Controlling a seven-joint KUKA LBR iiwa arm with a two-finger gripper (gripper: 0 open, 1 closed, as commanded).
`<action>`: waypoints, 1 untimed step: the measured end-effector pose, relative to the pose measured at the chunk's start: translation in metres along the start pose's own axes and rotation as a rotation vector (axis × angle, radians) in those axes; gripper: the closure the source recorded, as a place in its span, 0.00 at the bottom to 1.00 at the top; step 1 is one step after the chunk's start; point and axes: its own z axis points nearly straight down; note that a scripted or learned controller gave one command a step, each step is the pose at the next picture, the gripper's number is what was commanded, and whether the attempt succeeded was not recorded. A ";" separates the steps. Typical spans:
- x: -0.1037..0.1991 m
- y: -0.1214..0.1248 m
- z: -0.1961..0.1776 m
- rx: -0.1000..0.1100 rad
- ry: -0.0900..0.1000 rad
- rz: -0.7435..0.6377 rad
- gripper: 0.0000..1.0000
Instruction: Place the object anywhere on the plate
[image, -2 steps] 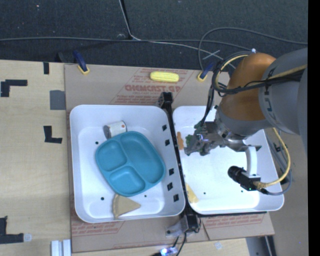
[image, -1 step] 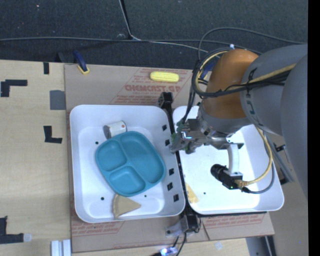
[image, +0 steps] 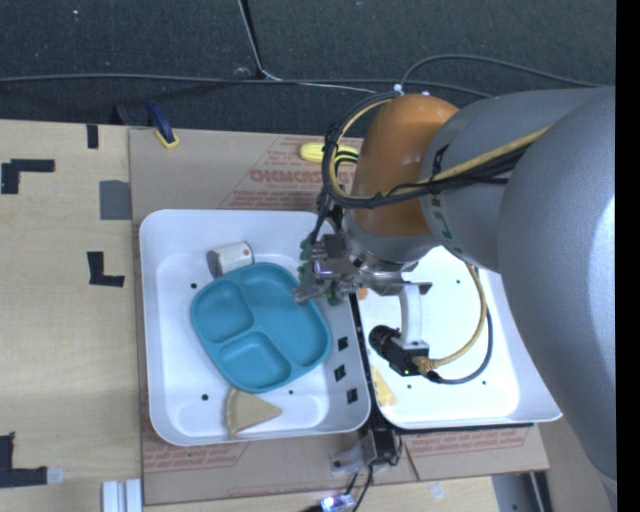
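Over the left bin (image: 160, 300) I can see the blue plate (image: 262, 325), a three-compartment dish lying flat and taking up most of the bin's floor. Its compartments look bare from here, so I judge the placing is not yet done. The tool (image: 318, 278) hangs at the plate's upper right edge, close to the divide between the two bins, with the grey arm (image: 500, 190) and its orange band reaching in from the right. The wrist body hides the tool's working end from me, and I cannot tell whether anything is carried there.

Two loose things lie in the left bin off the plate: a small cylindrical can-like object (image: 230, 258), on its side just beyond the plate's upper left rim, and a tan wedge-shaped piece (image: 250, 410) near the bin's front wall, just below the plate. Which of them counts as the object I cannot say for certain. Either way, both rest on the bin floor, so as I read it, the pick and the drop onto the plate are still left to do.
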 end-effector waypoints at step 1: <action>0.058 -0.007 0.001 0.000 0.000 0.000 1.00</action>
